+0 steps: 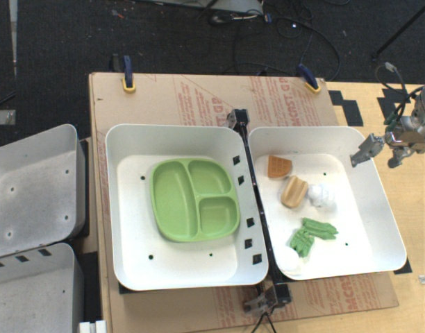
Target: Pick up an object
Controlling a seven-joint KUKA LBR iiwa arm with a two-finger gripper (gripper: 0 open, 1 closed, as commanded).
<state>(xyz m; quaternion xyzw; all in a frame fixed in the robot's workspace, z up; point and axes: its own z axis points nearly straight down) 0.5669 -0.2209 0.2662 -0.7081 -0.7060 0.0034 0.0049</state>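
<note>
in the right bin (379, 207), a green toy (311, 235) is seen nearest, at 6 o'clock on its floor. a tan block (294, 191) and a white ball (321, 195) are set just beside each other near the middle, and an orange wedge (279, 166) is found beyond them at 11 o'clock. a green tray (195, 200) is laid in the left bin (129, 207). both bins are carried on the counter (171, 96). the tool (380, 152) is held open over the right bin's rim at 2 o'clock, with nothing between its fingers.
</note>
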